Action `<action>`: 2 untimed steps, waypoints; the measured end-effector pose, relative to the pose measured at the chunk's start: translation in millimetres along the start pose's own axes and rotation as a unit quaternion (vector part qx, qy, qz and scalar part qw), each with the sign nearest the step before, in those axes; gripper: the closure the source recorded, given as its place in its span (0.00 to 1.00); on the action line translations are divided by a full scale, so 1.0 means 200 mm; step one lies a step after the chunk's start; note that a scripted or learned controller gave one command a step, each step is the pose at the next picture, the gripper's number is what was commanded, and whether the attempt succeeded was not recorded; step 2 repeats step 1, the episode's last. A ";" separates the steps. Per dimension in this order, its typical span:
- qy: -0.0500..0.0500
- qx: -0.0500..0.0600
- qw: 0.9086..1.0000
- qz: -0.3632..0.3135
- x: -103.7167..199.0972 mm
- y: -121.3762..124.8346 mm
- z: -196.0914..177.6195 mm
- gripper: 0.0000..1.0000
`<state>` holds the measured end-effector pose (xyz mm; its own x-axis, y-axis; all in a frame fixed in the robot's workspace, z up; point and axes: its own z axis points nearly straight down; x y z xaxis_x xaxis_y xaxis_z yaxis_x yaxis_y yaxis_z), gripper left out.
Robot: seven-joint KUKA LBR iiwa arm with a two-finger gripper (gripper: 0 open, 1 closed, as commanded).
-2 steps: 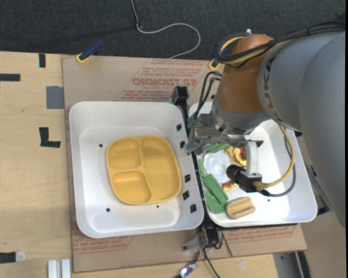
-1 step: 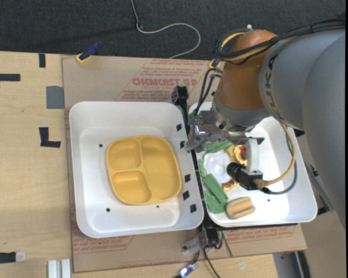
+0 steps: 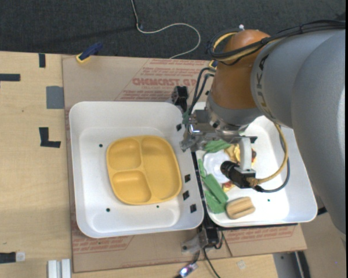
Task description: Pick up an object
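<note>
My gripper (image 3: 210,145) reaches down into the left part of the right bin (image 3: 290,204), beneath the grey arm and its orange band. It hangs right over a green item (image 3: 216,147) at the bin's near-left side. A long green piece (image 3: 213,191) lies along the left wall, and a tan block (image 3: 239,207) rests at the front. A small yellow and red thing (image 3: 236,153) is partly hidden behind the wrist. The arm covers much of this bin.
The left bin (image 3: 84,155) holds a yellow divided plate (image 3: 143,169) in its middle. Both bins sit on a cardboard sheet (image 3: 122,77). A thin white cable (image 3: 162,28) loops across the dark floor behind the bench.
</note>
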<state>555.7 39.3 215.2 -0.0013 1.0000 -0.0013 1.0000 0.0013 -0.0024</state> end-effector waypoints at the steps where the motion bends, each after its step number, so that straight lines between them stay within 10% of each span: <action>1: 0.000 0.000 1.000 0.001 -0.02 -0.06 -0.01 1.00; 2: 0.000 0.000 1.000 0.001 -0.02 -0.06 -0.01 1.00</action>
